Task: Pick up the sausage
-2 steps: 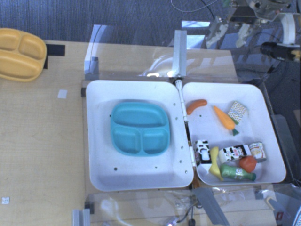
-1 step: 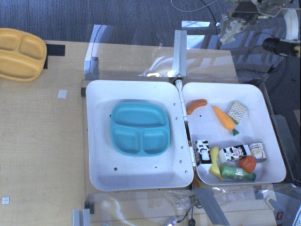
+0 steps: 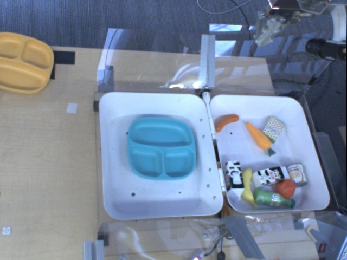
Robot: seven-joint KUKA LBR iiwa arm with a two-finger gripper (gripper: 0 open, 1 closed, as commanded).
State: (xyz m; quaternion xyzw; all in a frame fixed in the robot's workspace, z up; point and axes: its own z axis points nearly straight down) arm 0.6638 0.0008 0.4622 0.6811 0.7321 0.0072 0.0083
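The sausage [image 3: 226,122] is seen in the right bin [image 3: 303,118], at its upper left corner. The fingers [image 3: 265,32] are held well apart from it, above the bench; their opening cannot be told.

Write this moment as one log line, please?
claw: high, beyond bins | sausage: right bin, by divider, untouched | blue tray: left bin

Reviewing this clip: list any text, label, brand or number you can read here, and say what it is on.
No text can be read.
milk carton: cow-patch print, lettering too blurred.
small can: label too small.
green bottle: label blurred.
checkered packet: pattern, no legible words.
sausage: no marking.
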